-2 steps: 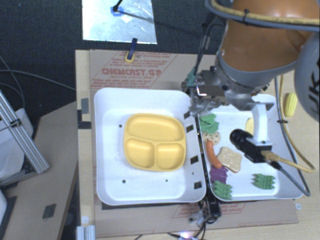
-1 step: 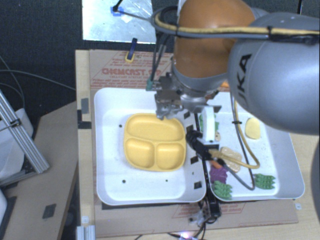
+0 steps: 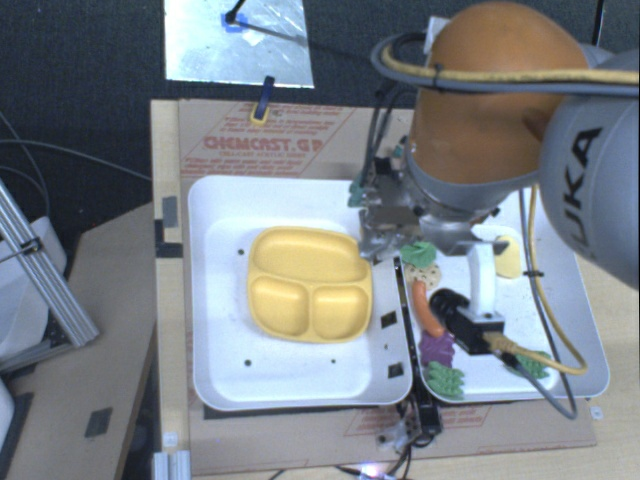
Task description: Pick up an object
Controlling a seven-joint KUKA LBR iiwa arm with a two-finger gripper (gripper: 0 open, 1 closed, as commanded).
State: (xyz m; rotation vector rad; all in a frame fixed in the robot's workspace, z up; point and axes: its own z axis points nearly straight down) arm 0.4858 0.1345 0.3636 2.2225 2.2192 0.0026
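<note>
Two shallow white bins, arm parked over the seam.

Left bin (image 3: 215,368) holds a yellow three-compartment plastic tray (image 3: 308,283); at its 3 o'clock, right bin (image 3: 585,353) has an orange carrot-shaped toy (image 3: 427,311), purple (image 3: 437,348) and green (image 3: 443,378) bits. Gripper (image 3: 385,230) state: can't tell.

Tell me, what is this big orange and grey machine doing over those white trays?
A robot arm reaches in over two white bins to pick something up. The left bin holds a yellow divided plate. The right bin holds small toy foods, among them a carrot and purple grapes. The arm hangs over the seam between the bins, near those toys. Its body hides the tool, so I cannot tell if anything is grasped.
</note>
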